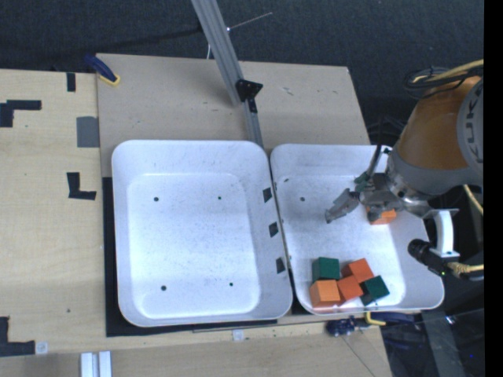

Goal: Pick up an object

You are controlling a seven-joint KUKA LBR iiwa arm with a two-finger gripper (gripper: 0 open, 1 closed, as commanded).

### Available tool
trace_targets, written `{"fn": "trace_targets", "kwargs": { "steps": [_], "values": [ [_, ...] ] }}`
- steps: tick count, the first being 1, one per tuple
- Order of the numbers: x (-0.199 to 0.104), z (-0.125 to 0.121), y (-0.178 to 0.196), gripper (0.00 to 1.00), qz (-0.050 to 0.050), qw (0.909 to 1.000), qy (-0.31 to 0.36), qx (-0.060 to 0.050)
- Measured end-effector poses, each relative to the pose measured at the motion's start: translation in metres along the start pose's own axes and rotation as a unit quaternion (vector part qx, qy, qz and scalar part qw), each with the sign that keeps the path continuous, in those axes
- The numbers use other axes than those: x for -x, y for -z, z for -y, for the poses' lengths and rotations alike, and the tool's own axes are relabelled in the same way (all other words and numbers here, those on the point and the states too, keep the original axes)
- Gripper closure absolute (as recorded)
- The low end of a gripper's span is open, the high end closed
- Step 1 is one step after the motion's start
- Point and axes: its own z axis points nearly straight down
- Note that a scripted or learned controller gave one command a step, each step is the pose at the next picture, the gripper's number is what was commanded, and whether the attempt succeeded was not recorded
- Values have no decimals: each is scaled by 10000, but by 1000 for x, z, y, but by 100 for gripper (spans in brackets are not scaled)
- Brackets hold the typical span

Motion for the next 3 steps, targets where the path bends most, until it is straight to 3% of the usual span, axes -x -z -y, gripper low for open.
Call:
{"fn": "trace_targets", "kwargs": {
  "steps": [2,3],
  "values": [
    [2,13,-107,0,-4,10000,-5,-9],
    [1,12,-95,100,-8,10000,2,8]
  ]
}}
